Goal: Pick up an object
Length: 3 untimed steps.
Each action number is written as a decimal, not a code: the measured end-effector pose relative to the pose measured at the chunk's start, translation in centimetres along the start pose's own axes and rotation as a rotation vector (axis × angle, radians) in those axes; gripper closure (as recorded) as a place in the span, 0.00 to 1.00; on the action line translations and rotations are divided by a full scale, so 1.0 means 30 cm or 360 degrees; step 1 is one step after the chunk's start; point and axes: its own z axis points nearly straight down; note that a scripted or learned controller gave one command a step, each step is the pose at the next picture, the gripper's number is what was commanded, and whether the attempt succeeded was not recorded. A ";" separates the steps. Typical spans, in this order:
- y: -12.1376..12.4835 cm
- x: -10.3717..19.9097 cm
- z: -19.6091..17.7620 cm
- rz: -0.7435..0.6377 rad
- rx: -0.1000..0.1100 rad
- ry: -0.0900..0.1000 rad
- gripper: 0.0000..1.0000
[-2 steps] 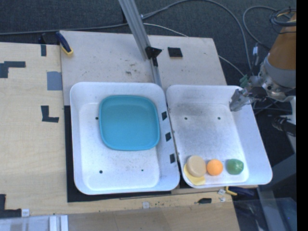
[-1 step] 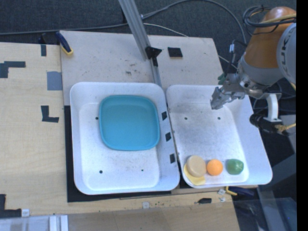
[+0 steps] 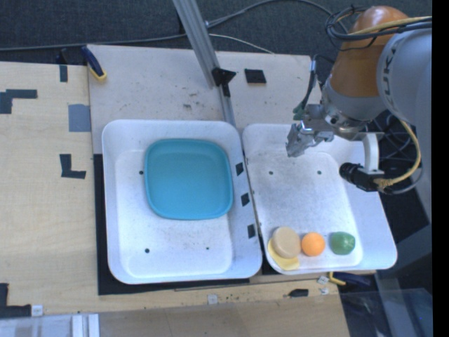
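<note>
Gripper (image 3: 297, 146) hangs over the upper part of the right bin (image 3: 365, 209), right of frame centre; nothing visible between its tips. Open or closed: can't tell from this angle, tips too small and bunched.

Candidate objs sit in a row along the lower edge of that bin, well apart from the gripper:
- orange ball (image 3: 313, 244), middle of row. Prob. light, rigid, smooth, so it may roll or squirt out of a 2-finger pinch. Best taken across its widest part, centred.
- green ball (image 3: 342, 242), right of it, near the bin's lower right wall. Same handling; wall leaves little room for a finger on that side.
- tan round piece (image 3: 285, 242) resting on a yellow piece (image 3: 283, 261), lower left corner of the bin. Looks like toy food, prob. light plastic, not fragile. Stacked and tucked against the wall, so the awkward 1 of the 3.

Left bin (image 3: 119, 188) holds a blue plate (image 3: 188, 178): flat, stiff, hard to pinch except at the rim.

Writing: letters on the grey arm (image 3: 410, 69) at far right, cut off and not readable. No labels seen on the objs.
</note>
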 end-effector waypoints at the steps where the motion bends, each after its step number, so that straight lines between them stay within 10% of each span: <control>1: 0.075 0.170 0.035 -0.0001 0.0001 0.0000 1.00; 3: 0.189 0.498 -0.024 0.0000 -0.0001 0.0000 1.00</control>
